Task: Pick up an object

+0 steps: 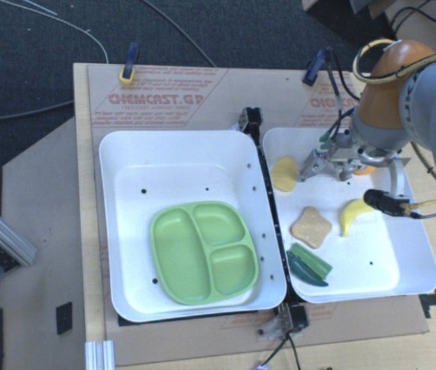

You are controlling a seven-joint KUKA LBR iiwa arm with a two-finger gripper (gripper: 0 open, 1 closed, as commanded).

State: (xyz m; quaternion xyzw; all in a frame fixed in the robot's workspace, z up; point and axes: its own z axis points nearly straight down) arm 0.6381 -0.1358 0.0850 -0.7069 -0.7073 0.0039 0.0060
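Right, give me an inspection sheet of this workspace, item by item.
Surface: a bench board with red print, bearing the left bin and the right bin side by side.
Job's things: in the right bin, a pale yellow round piece, a tan bread slice, a banana and a green vegetable, all lying apart.
Clutter: a green divided plate in the left bin.
Grippers: the gripper hovers over the right bin's far end; jaws' state unclear.
Cables: dark cables on the floor; a yellow cable looped at the arm.
Surroundings: dark carpet, blue clamps on the board's far edge.
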